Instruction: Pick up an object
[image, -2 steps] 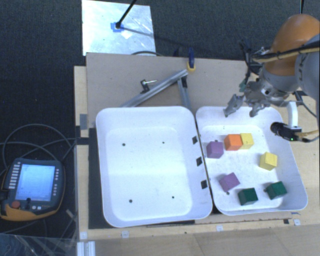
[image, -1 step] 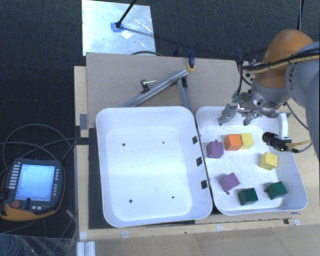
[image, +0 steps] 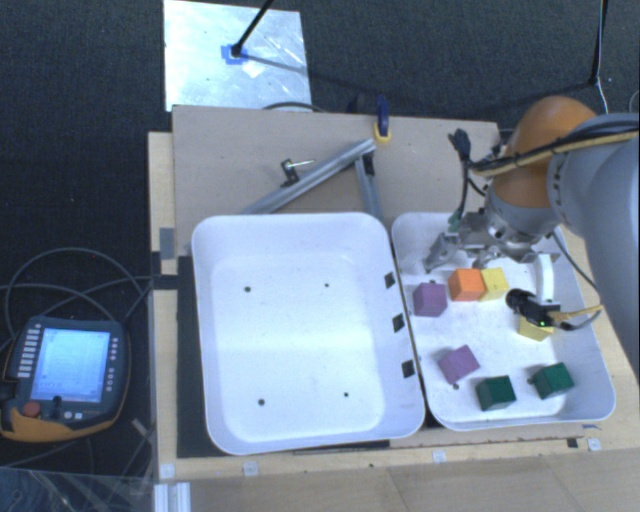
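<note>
Arm: I saw the grey arm with its orange band (image: 540, 125) reaching in from the right, over the far part of the right-hand shallow white bin (image: 600, 405).
Gripper: the two-finger gripper (image: 470, 245) hung low over the bin's far end, just behind the orange cube (image: 466, 285).
Jaws: I could not tell their state from my feed.
Nearest blocks: the orange cube touched a yellow cube (image: 493, 283); a purple cube (image: 430, 298) sat just to their left.
Other blocks: a second purple cube (image: 459, 363) lay nearer the front, with two dark green cubes (image: 494, 392) (image: 552, 380) by the front rim.
Left bin: the left-hand shallow white bin (image: 300, 235) stood beside the right one.
Pendant: a handheld control pendant (image: 62, 375) lay left of the bench.
</note>
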